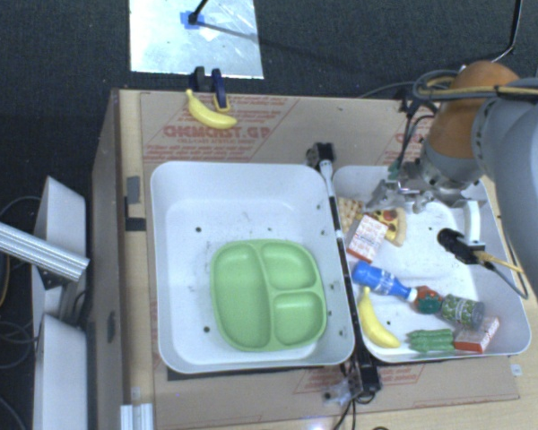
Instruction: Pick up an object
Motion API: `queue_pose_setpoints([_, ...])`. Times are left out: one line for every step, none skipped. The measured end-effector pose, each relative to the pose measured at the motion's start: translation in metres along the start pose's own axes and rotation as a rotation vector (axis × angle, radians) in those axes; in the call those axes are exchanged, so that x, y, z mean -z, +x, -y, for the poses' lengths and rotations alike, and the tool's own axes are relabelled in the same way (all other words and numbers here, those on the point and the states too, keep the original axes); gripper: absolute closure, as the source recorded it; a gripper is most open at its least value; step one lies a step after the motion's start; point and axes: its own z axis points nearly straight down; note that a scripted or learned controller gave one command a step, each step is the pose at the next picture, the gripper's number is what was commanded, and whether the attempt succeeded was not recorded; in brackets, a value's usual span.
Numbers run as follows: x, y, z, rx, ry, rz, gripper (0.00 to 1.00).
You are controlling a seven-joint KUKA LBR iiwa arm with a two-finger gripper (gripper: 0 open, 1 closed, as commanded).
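Note:
My gripper [393,195] hangs low over the far left part of the right bin [511,330], just above a red and white packet [368,235] and a small yellow and red item [395,227]. A tan waffle-like piece [348,211] lies by the bin's left wall. Nearer the front lie a blue bottle [383,281], a banana [374,321], a green bottle with a red cap [448,307], a green pea pod [429,339] and a small orange box [477,336]. Nothing can be seen between the fingers.
The left bin [184,204] holds a green divided plate [269,294]. A second banana [208,111] lies on the cardboard behind the bins, next to a blue clamp [217,86]. The grey arm [511,150] comes in from the right over the right bin's far corner.

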Motion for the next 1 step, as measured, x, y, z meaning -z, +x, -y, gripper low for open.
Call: queue_pose_setpoints([0.0009,0.0267,0.0125,-0.001,-0.004,0.002,0.00])
